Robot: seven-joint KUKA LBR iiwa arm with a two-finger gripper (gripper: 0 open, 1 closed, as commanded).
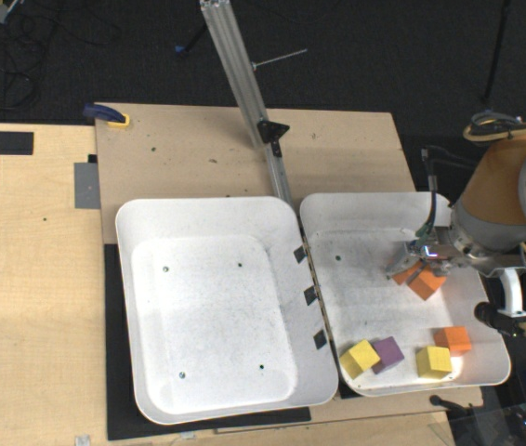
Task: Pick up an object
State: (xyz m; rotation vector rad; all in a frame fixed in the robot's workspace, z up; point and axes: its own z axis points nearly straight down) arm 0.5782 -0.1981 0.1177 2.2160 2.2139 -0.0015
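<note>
Pincer (423,254) lowered into the right bin (365,221), directly over a tilted orange block (423,284); whether its fingers are apart or together cannot be told. The block appears to rest on the bin floor, so lifting remains undone. No legible labels or writing.

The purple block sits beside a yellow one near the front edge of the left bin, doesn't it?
Not quite: the purple block does sit beside a yellow block near the front edge, but in the right bin, not the left. The camera view shows this.
</note>
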